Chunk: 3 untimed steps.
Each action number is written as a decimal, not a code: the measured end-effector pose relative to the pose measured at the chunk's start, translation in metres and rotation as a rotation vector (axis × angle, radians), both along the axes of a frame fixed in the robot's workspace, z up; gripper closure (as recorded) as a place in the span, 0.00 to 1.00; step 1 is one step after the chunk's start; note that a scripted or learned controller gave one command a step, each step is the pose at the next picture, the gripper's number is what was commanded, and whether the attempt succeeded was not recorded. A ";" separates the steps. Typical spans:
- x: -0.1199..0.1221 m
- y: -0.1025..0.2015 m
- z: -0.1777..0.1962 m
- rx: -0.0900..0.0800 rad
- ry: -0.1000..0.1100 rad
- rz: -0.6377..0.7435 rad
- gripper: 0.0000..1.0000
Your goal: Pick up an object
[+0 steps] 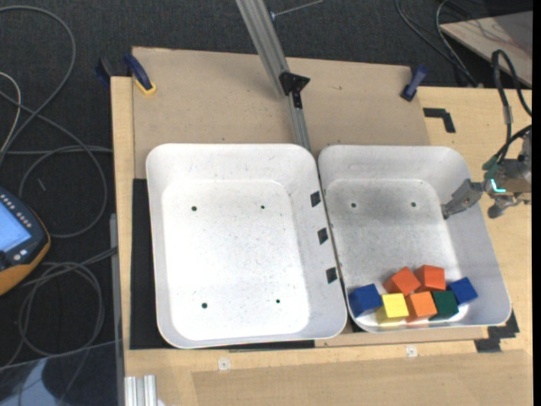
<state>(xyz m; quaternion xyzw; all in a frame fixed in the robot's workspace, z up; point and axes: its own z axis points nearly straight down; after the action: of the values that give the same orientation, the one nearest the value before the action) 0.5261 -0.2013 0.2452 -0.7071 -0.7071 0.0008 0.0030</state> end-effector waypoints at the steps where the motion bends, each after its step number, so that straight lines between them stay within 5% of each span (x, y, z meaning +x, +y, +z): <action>1: 0.001 0.000 0.002 -0.001 -0.004 0.001 0.00; 3: 0.002 -0.014 -0.094 0.000 0.002 -0.001 0.00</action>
<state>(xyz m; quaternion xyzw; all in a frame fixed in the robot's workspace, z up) 0.5279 -0.2152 0.1512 -0.7074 -0.7068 0.0014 0.0036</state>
